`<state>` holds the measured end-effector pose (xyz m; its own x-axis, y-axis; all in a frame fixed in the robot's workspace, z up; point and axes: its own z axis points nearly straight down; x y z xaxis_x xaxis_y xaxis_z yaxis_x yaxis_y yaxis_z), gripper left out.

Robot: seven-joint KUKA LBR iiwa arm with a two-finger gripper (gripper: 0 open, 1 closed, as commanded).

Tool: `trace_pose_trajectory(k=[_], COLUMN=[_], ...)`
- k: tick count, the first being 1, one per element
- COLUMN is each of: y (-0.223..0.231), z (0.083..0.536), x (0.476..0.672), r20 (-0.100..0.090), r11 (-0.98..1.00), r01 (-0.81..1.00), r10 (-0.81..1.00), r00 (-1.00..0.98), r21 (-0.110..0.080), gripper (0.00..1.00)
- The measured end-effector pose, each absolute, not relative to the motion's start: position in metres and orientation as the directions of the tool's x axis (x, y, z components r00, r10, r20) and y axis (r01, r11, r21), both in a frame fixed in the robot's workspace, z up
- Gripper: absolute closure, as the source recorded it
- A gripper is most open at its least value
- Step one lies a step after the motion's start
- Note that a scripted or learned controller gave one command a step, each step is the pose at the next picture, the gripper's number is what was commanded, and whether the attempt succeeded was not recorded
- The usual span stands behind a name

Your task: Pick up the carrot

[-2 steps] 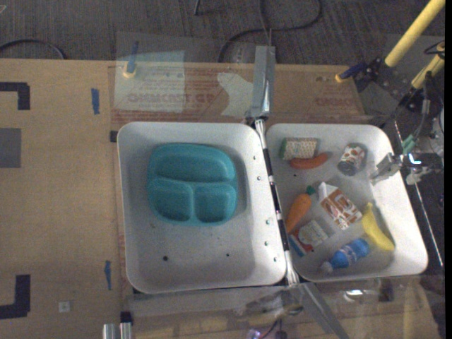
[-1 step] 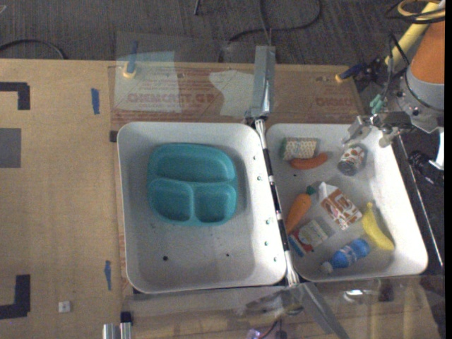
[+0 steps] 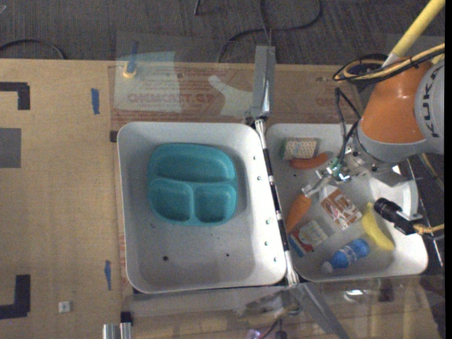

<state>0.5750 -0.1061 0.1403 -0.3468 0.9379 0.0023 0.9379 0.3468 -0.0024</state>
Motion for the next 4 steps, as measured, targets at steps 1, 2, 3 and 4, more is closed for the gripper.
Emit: trace_pose_trajectory(k=[1,2,3,4], y=[-0.098,-0.102,-0.059,-0.04], z=[0.088,0.098,0.183,0.183], x=[0.592,0.595,0.568,0.549], r20=[-0.004,-0.012,0.0,0.002], r11=[0.573,0.567,0.551,0.734], r01=[0.82,0.824,0.835,0.679], r10=[0.82,0.824,0.835,0.679], r00=[-0.573,-0.566,-0.551,-0.734], r21=[0.007,0.014,0.001,-0.001], gripper=[0.0,1.0,1.0,1.0])
